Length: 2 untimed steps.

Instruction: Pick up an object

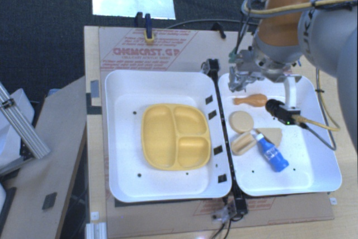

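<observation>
Overhead, yellow divided plate [174,136] is seen lying flat in left bin [120,95]. In right bin [319,162], drumstick [250,100], round cookie [241,121], bread pieces [244,143] and blue bottle [272,154] are clustered. Gripper [239,82] is poised above drumstick at bin's rear; finger opening cannot be told, nothing seen held.

One fixed camera looks down slantwise on both bins [168,78] from above.
</observation>
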Available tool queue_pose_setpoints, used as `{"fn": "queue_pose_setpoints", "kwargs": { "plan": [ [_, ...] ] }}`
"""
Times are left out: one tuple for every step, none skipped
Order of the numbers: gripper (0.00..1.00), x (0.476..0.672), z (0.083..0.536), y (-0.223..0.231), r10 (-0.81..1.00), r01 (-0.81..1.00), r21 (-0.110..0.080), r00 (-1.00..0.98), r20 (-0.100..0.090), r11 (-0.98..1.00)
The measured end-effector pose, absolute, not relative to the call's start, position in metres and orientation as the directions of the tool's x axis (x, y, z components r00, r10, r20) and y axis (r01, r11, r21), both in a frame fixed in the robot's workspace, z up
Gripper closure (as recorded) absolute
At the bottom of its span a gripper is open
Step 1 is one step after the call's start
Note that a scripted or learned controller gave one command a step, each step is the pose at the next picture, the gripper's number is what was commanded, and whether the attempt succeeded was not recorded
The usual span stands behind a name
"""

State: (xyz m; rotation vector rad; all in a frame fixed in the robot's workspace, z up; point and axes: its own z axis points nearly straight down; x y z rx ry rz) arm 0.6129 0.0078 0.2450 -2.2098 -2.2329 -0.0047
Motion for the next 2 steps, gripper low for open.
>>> {"fn": "queue_pose_setpoints", "kwargs": {
  "plan": [
    [1.00, 0.614, 0.241, 0.051, 1.000, 1.000, 0.002, -0.008, 0.001, 0.008],
    [1.00, 0.619, 0.246, 0.107, 1.000, 1.000, 0.003, -0.010, 0.003, 0.010]
  ]
}}
